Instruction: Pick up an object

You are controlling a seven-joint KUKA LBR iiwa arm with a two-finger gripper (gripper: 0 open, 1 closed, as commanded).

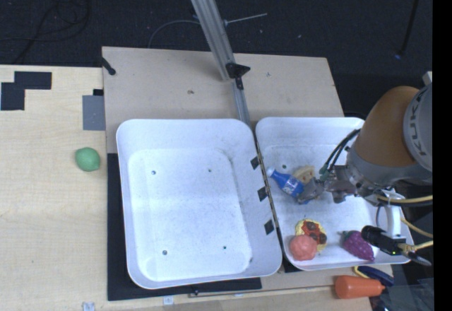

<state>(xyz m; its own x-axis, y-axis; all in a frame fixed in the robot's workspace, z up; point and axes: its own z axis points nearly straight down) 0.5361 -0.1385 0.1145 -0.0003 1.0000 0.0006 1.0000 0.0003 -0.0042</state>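
**White bins, four small objects, and a gripper low among them**

White plastic makes up two shallow bins side by side on the bench: the left bin (185,203) and the right bin (304,134). The right bin holds four small things. One blue item (284,181) lies near the bin's centre, toward 9 o'clock, with a small tan piece (305,174) touching it on its 3 o'clock side. One red and yellow object (307,239) sits at 6 o'clock, near the front rim. One purple object (357,245) lies at about 5 o'clock, close to the rim.

Outside the bins, one green ball (88,159) rests on the pale wooden table at 9 o'clock, well apart from the left bin. One orange object (358,286) lies just beyond the right bin's front edge at 5 o'clock. A grey metal rail (214,25) slants from 12 o'clock down to the seam between the bins, where three black clips (262,193) sit.

The arm (395,136) comes in from 3 o'clock, its orange band over the bin's right side, cables looping below it. The gripper (316,188) is low in the right bin, just beside the blue item and tan piece. From this angle I cannot tell how far its jaws are parted or whether anything is between them.
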